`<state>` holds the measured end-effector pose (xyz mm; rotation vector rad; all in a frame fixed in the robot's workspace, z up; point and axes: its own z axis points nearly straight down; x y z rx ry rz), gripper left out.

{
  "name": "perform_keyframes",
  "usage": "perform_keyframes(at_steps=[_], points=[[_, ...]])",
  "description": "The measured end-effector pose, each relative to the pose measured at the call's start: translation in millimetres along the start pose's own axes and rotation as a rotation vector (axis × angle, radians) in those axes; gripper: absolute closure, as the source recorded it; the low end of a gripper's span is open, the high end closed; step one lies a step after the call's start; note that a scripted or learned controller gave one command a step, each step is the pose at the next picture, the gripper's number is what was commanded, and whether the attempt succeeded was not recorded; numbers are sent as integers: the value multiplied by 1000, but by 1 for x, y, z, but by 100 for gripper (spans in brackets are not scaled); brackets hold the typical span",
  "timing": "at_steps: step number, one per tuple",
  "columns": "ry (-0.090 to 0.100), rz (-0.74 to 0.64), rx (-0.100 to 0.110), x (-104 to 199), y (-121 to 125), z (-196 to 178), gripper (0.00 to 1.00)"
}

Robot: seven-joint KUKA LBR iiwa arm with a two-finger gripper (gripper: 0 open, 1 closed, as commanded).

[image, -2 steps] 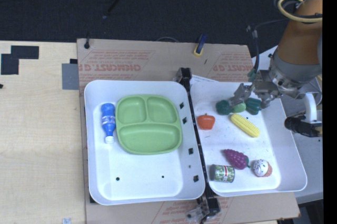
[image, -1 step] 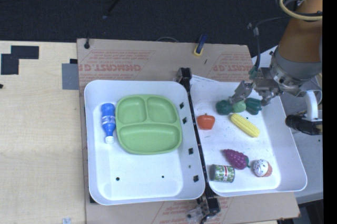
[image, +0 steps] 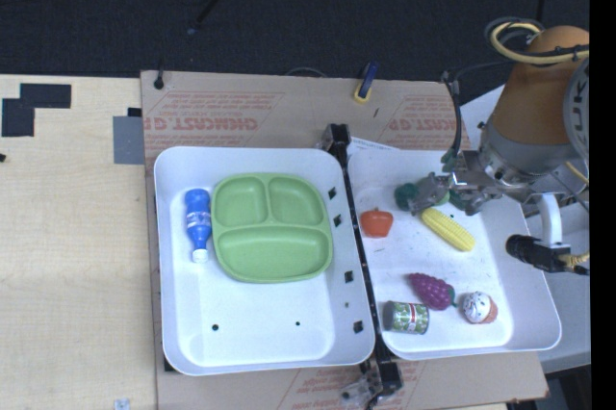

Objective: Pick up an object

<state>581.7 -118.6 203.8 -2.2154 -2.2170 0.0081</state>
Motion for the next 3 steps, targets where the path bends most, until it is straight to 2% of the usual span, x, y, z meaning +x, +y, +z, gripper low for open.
perform_keyframes(at_steps=[2, 3], points=[[1, 5, -1, 11, -12, 94, 0], [0, 3, -3, 13, -13, 118, 0]])
